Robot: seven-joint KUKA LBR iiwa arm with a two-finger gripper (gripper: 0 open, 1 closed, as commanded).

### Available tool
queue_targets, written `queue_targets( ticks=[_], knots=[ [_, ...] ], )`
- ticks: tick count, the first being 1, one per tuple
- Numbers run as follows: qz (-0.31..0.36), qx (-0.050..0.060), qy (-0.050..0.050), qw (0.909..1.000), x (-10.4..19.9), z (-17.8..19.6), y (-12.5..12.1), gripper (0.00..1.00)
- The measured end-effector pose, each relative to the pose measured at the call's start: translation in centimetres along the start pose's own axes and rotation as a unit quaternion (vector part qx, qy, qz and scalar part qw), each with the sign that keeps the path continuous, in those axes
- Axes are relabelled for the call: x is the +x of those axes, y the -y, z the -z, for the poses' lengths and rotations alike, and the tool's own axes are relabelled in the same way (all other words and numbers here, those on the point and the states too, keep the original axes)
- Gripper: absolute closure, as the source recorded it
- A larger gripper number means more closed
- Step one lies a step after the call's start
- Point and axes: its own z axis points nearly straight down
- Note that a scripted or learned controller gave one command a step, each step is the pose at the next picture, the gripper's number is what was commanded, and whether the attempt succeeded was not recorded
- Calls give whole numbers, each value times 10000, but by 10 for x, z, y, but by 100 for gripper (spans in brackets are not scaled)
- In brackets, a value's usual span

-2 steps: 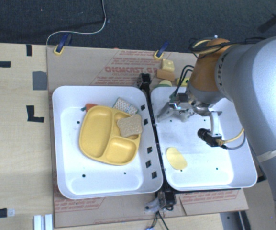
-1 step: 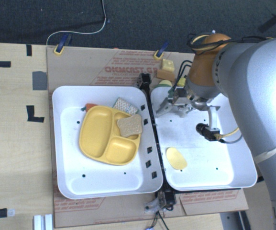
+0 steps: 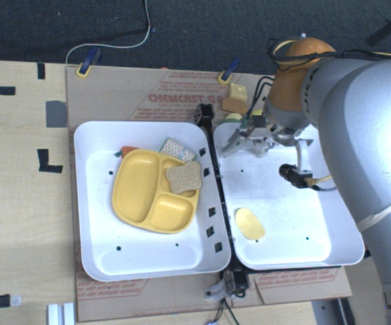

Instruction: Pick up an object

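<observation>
My gripper [image 3: 248, 139] hangs over the far left corner of the right bin [image 3: 331, 249], close to the divider between the bins. A pale yellow oval piece [image 3: 250, 223] lies flat on the right bin's floor near the front left, well apart from the gripper. In the left bin [image 3: 93, 249], a yellow divided plate [image 3: 141, 195] carries a tan square slice [image 3: 184, 177] on its right compartment. A patterned grey-white piece [image 3: 176, 149] and a small orange-red thing [image 3: 128, 150] peek out behind the plate.
A tan block [image 3: 236, 99] and a small yellow-green thing [image 3: 232, 118] sit just beyond the right bin's far rim, beside the gripper. The grey arm [image 3: 358, 127] covers the right bin's far right side. Black clips [image 3: 213, 212] line the divider.
</observation>
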Motion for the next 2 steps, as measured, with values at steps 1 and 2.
queue_targets(
  ticks=[1, 2],
  knots=[
    [5, 5, 1, 10000, 1, 10, 1, 100],
    [4, 9, 4, 10000, 1, 10, 1, 0]
  ],
)
